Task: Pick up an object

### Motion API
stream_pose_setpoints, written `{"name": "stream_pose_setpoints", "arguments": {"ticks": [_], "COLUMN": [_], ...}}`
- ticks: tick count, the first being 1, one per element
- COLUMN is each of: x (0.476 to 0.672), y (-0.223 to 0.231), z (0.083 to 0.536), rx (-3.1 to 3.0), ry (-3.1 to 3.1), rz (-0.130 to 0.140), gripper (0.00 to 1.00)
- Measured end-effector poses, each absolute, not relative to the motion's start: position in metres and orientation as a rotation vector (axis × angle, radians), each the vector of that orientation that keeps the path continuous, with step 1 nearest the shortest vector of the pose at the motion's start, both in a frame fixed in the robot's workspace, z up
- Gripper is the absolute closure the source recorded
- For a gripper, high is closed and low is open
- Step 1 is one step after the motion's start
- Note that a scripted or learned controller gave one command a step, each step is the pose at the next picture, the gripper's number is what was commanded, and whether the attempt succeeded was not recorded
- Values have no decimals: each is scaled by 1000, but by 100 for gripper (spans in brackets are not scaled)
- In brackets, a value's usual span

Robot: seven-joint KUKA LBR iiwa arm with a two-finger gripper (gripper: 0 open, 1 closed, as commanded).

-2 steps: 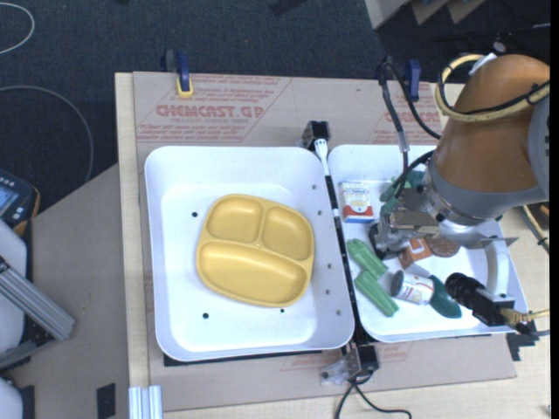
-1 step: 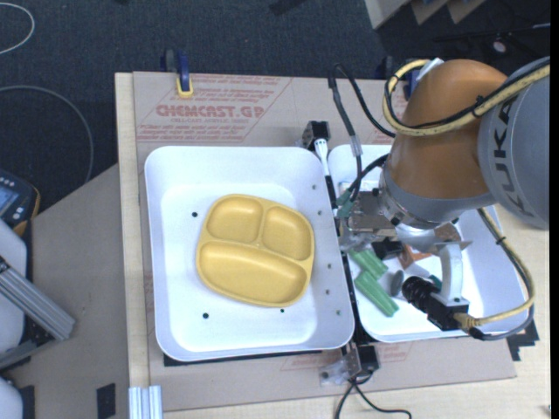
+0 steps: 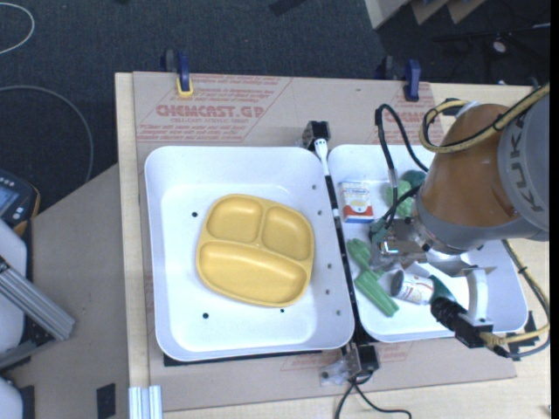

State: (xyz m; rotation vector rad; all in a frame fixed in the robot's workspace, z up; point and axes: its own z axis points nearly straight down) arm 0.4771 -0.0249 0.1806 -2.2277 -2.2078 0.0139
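- The tool [image 3: 390, 244] sits low in the right white bin [image 3: 515, 308], under the grey arm with its orange band [image 3: 467, 177]; whether it is open or closed I cannot tell, and nothing shows gripped in it.
- Just beside it lie 2 green elongated plastic pieces [image 3: 369, 278], a small white tube with a dark cap [image 3: 410, 290], and a small white-and-red carton [image 3: 355, 201] toward the bin's far side.
- The green pieces look light, stiff and a little slick; taking one across its narrow middle seems safest.
- The left white bin [image 3: 166, 234] holds a yellow 3-compartment plastic plate [image 3: 256, 250], well apart on the table [image 3: 218, 107].
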Motion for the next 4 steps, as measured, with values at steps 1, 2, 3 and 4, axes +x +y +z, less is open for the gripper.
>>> {"name": "stream_pose_setpoints", "arguments": {"ticks": [1, 2, 3, 4], "x": [487, 488, 480, 479], "y": [106, 166, 87, 32], "z": [284, 325, 420, 412], "rx": [-2204, -2212, -2235, -2228], "ry": [-2241, -2232, -2219, -2214], "rz": [-21, -11, -15, 3], "gripper": [100, 100, 100, 100]}}
